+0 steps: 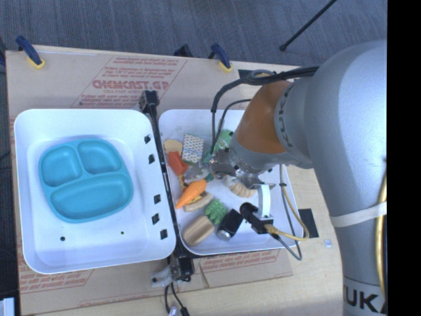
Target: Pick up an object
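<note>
Clearly, several small toy foods lie jumbled in the right bin (pixel 283 239); any one of them serves the task.
Gripper (pixel 227 168): low over the middle of the pile, reaching in from the right; whether it is apart, together or clamped on something cannot be told, as the wrist and the clutter mask it.
Orange carrot (pixel 192 193): lies just left of and below the gripper, touching a pale piece beneath it; probably light, rigid plastic, smooth and tapered, so it may squirt out unless pinched across its thick middle.
Green brush-like piece (pixel 215 210): next to the carrot; its texture looks grippy.
Tan cylinder (pixel 197 230): near the front wall, fairly free on its left side; round, likely to roll, best taken across its short axis.
Checkered block (pixel 191 147): near the back, flat faces, probably the steadiest hold.
Left bin (pixel 26 176): holds a blue divided plate (pixel 85 178), well apart from the pile.
Risk: neighbours touch closely, so a closing pinch may catch two things or push one aside.
</note>
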Motion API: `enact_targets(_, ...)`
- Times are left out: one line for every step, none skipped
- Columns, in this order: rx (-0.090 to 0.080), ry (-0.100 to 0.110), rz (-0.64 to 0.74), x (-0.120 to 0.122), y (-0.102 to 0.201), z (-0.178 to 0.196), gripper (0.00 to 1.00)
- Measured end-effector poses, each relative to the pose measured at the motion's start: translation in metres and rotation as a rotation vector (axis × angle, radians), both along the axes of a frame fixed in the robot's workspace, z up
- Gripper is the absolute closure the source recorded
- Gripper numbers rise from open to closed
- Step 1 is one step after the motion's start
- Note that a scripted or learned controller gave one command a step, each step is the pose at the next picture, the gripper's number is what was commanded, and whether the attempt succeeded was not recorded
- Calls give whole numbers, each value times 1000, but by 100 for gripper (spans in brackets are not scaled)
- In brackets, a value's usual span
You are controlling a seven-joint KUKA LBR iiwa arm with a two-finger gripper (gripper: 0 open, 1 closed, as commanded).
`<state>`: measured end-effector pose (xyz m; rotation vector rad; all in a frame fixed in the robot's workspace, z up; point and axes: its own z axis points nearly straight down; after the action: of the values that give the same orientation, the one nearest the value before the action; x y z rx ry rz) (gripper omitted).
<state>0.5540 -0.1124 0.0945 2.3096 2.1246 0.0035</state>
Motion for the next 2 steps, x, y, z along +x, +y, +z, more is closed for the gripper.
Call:
enact_targets(-1, -2, 9, -16, 18, 0, 0)
enact_targets(2, 0, 16, -16, 19, 10, 100)
